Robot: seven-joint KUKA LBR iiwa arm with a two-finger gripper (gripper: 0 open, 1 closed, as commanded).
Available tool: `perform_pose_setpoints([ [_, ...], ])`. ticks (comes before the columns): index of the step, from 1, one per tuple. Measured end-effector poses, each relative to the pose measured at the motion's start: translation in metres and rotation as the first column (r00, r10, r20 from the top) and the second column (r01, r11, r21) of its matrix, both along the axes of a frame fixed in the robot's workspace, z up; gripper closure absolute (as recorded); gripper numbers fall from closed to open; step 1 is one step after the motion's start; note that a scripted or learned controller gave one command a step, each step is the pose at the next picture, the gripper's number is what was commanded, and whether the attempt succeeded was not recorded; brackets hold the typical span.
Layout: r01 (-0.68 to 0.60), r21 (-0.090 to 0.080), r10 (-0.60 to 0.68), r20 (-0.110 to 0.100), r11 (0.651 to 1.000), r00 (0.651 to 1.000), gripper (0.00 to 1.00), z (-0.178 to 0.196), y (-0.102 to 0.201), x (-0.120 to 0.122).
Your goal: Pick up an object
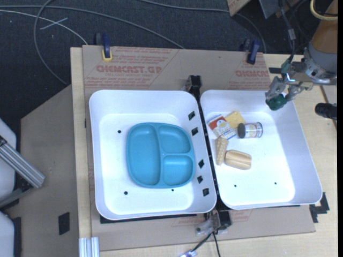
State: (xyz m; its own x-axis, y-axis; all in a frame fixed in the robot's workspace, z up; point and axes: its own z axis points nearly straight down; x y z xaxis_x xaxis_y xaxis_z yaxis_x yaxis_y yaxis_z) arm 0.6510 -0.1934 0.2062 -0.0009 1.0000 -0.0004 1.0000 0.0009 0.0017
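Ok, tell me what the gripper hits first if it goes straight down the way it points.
Likely the bare floor of the right bin near its upper right corner. The gripper hangs right of the small jar, apart from it, though depth is hard to judge.

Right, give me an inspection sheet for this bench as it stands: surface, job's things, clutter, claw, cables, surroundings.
Surface: brown board with red print, bearing a left bin and a right bin, both white.
Job's things: in the right bin, a small jar on its side, a tan roll, a cone-shaped piece, a yellow block and a red-and-white packet, clustered near the bin's left side.
Clutter: blue divided plate in the left bin.
Claw: the claw is above the right bin's far right corner, apart from the cluster; nothing seen between its fingers.
Cables: thin cables on the dark floor.
Surroundings: two blue clamps at the board's far edge.
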Motion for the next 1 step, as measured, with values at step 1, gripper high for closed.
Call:
perform_pose_setpoints([
  [1,-0.003,0.002,0.003,-0.003,1.000,1.000,1.00,0.0131,0.0554,-0.0065],
])
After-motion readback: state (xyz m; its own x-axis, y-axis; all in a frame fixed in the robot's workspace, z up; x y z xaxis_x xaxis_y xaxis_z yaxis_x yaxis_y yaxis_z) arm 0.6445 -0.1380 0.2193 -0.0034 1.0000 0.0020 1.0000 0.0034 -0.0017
